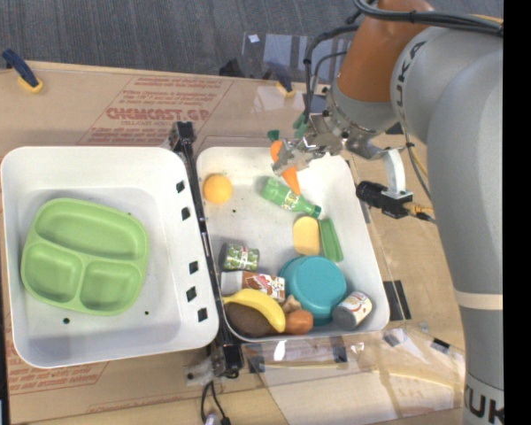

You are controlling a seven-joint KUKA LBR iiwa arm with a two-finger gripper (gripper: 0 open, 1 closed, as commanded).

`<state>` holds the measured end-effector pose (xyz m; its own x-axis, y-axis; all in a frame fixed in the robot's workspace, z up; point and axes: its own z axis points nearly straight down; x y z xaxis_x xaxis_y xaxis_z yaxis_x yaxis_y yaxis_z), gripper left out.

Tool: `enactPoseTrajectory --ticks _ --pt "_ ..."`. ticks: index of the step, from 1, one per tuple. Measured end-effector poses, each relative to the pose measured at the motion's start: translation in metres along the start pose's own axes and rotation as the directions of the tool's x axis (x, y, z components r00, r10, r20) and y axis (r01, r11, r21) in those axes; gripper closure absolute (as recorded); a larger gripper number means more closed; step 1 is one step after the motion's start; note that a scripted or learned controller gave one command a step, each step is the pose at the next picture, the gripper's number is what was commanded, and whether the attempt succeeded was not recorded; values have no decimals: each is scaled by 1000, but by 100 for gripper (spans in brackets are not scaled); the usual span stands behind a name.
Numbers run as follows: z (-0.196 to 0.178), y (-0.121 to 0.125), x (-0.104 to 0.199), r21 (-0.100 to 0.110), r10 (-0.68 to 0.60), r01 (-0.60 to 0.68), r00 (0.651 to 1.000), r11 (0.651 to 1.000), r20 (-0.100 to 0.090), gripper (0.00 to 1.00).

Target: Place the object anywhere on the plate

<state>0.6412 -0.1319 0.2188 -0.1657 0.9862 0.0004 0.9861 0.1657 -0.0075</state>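
Banana lies nearest. Gripper sits at an orange carrot-like toy; finger state cannot be determined. Confirm grasp, then carry to the green plate.

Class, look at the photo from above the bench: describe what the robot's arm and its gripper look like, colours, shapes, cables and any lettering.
The arm is thick, rounded and light grey, with an orange band above the wrist. Black cables loop over the band. White letters, partly cut off, sit low on the grey casing. The gripper is a small metallic grey assembly of brackets and wires.
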Motion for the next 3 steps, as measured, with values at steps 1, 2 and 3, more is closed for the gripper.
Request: enactPoseTrajectory --ticks 1,2,3 --pt "13 -2 56 5 208 -208 978 978 0 100" --pt "18 -61 79 9 646 -646 763 763 1 100" --pt "18 -61 78 8 646 -646 763 763 0 0"
